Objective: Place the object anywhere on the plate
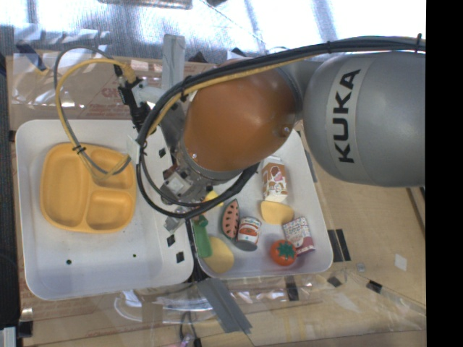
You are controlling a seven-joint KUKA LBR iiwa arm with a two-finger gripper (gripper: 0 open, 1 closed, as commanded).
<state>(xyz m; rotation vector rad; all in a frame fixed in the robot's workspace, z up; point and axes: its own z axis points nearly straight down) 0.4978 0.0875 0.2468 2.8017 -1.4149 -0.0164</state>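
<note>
My gripper point(197, 219) hangs low at the near-left corner of the right bin point(309, 194), just over the divider between the two bins, and my own orange wrist blocks most of it, so I cannot tell whether it is released, clenched or grasping anything. Right under it lie a green piece point(200, 237) and a pale yellow fruit-shaped toy point(221, 255), with a watermelon slice point(230, 218) just beside them; any of these could be the object I am after, and none shows clearly in my grasp. Further along sit a small red-labelled can point(249, 231), a tomato point(283, 252), a small packet point(298, 235), a yellow wedge point(275, 212) and a bottle point(273, 178). These look like toy foods, so I judge them light, rigid and somewhat slick; the rounded ones may roll or squirt out unless pinched across the middle. The slice I would take across its flat faces. The yellow plate point(54, 194), divided into compartments, waits in the left bin point(94, 266), well apart from the toys, with nothing on it but a cable draped over its far edge.
</note>
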